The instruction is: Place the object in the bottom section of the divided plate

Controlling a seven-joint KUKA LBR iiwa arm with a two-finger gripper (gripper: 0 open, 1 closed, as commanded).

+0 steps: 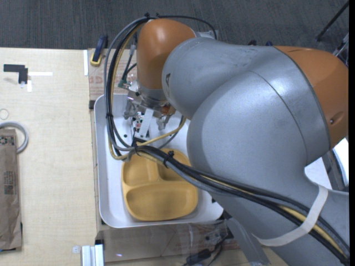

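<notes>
Jaws [147,119] hang just above the yellow divided plate [158,190] in the white bin [108,165], state untellable and the object unseen among cables [119,132]; best to shift over the plate's large bottom section and lower before any release

This is a robotics lab or test cell. A large grey industrial arm [255,126] with orange sections and bundled black and yellow cables [166,158] reaches over a pale wooden bench [50,148]. A shallow white bin [105,204] sits at the bench edge, dark carpet [66,10] lies beyond, and tape marks [33,73] dot the benchtop.
</notes>
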